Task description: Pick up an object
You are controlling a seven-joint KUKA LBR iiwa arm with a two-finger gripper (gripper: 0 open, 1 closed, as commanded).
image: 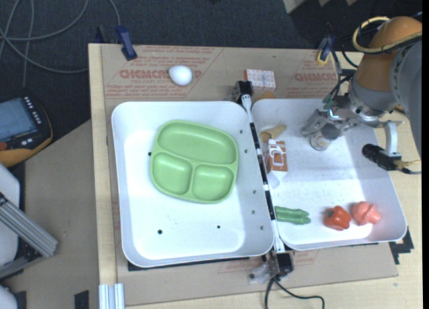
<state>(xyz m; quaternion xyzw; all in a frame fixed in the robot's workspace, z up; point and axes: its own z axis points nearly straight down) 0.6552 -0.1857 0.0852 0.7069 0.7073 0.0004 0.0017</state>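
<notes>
My gripper [323, 129] hangs low over the far part of the right bin [375, 187]; I cannot tell how it is set. Near the bin's front edge lie a green bean pod [292, 215], a red pepper [338, 218] and a pink toy [365, 212]. A green divided plate [194, 161] sits in the left bin [134, 187].
</notes>
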